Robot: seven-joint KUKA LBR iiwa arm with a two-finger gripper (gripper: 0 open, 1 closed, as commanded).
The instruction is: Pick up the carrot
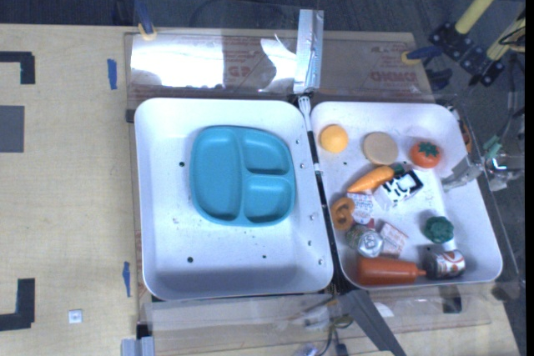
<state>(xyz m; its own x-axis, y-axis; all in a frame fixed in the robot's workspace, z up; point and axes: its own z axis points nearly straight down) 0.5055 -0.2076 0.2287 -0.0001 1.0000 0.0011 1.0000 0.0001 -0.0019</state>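
The carrot (pixel 373 178) is lying in the right bin (pixel 488 217), about mid-bin, slanted with its fat end up toward the right and its tip pointing down-left. Nothing is gripping it; the pick is not yet made.

The hand (pixel 469 171) is sitting at the bin's right wall, a pale metallic shape just over the rim, well apart from the carrot. I cannot tell whether it is spread or pressed together; it is too small and washed out at this angle.

The carrot is crowded. A black-and-white patterned item (pixel 402 186) is touching or nearly touching its upper right end, and a small printed packet (pixel 361 204) is sitting right under its tip. A brown ring-shaped piece (pixel 342 213) is just beside that. The yellow ball (pixel 334 138) and the tan round disc (pixel 381 147) are sitting above it, a little clearer.

So my judgement is this: the cleanest approach is coming in across the carrot's narrow width, closing across its middle, where the body is showing free on both flanks. Closing along its length would be catching the patterned item or the packet. Descending straight down over the middle and lining up with the slant before dropping looks like the safer bet.

The left bin (pixel 158 204) is carrying a blue divided plate (pixel 242 175), out of the way.
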